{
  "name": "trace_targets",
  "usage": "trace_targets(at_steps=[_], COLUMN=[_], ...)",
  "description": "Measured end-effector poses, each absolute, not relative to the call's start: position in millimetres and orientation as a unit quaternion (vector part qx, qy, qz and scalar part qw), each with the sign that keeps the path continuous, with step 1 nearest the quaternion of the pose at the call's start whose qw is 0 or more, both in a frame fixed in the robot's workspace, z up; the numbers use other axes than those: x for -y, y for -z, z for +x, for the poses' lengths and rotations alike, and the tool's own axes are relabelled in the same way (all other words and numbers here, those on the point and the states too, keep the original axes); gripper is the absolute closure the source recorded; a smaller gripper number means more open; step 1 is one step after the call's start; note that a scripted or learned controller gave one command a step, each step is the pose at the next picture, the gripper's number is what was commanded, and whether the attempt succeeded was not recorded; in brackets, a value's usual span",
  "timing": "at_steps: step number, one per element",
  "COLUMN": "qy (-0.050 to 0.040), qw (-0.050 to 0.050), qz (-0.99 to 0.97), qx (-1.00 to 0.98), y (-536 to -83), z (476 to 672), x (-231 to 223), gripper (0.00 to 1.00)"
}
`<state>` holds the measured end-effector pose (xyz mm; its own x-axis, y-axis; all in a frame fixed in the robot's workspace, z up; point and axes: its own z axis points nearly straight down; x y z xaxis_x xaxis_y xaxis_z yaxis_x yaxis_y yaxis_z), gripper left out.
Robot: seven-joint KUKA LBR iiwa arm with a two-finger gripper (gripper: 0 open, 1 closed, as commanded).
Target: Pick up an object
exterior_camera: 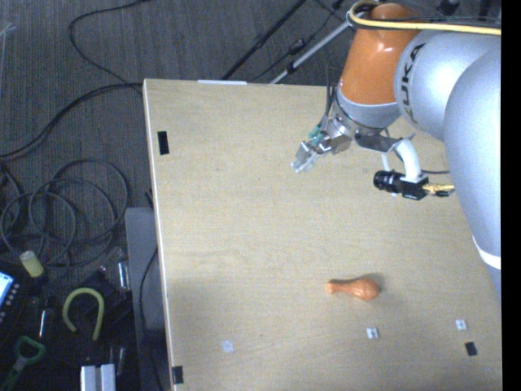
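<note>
A small orange pear-shaped object (355, 288) lies on the pale wooden surface (244, 243) toward the lower right. My gripper (306, 160) hangs well above and behind it, near the upper middle of the surface, pointing left and down. Its translucent fingertips look close together and nothing shows between them. The grey arm with its orange band (374, 51) comes in from the upper right.
Small markers (372, 332) and black tabs (164, 142) dot the surface. Its left edge runs down at about x 190, with cables (57, 210) and tools on the floor beyond. A black cylinder (399, 183) sticks out from the wrist.
</note>
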<state>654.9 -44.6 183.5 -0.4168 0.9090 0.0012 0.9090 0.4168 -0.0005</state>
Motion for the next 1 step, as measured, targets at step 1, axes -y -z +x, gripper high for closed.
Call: trace_targets(at_steps=[1], qy=[-0.001], qw=[0.0], qz=[-0.638], qx=[0.77], y=[-208.5], z=[660.9], x=[99.4], gripper=[1.0])
